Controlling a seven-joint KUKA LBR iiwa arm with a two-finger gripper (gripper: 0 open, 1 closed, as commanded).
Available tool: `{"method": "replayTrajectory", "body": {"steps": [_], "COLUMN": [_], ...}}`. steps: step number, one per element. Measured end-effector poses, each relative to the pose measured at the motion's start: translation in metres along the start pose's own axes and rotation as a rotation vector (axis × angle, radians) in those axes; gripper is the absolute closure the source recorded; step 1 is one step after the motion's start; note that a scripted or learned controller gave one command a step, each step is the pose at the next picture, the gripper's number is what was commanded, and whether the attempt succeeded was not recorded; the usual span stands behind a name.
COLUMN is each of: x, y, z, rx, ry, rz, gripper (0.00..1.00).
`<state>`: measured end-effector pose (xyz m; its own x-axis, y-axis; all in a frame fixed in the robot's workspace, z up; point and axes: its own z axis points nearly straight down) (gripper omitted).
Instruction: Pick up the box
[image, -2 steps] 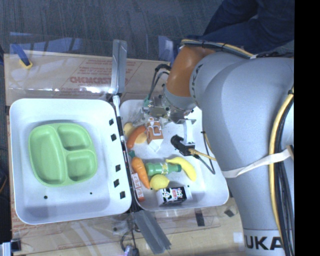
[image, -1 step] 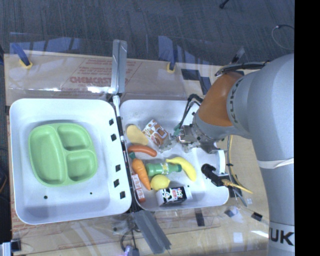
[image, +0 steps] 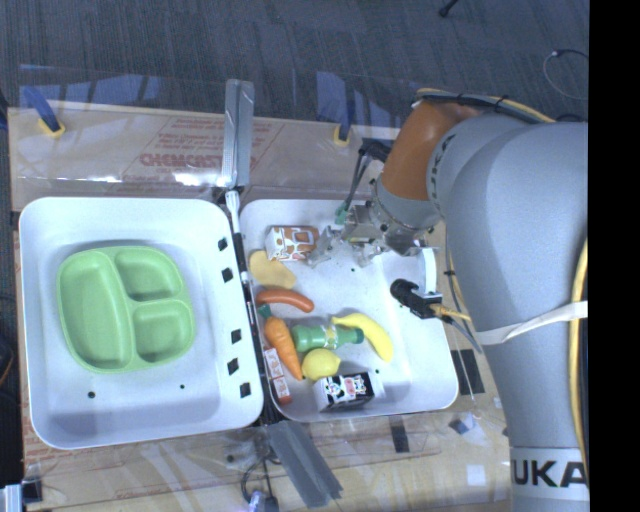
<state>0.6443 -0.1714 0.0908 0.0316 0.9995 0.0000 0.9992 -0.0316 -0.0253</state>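
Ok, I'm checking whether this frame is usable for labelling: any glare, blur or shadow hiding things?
Camera view: soft overall, print on the orange-and-white box unreadable; gripper a blurry tangle beside it; right bin evenly lit, faint shadows; clear sheet behind shows mild glare.

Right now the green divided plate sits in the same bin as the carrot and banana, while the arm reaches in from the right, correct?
Not quite. The camera view shows the green divided plate in the left bin, apart from the food. The carrot and banana lie in the right bin. The arm does reach in from the right, over that right bin.
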Motion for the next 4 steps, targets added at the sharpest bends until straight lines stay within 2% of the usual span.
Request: {"method": "replayTrajectory", "body": {"steps": [1,2,3,4], "x": [0.049,0.054,0.054,0.067], "y": [0.000,-0.002,-0.002,-0.003], "z": [0.004,0.004,0.004,0.004], "rx": [0.015,0.020,0.030,0.029], "ry": [-0.014,-0.014,-0.002,-0.010], "rz": [0.108,0.197,0.298,0.418], "gripper": [0.00,0.00,0.00,0.00]}}
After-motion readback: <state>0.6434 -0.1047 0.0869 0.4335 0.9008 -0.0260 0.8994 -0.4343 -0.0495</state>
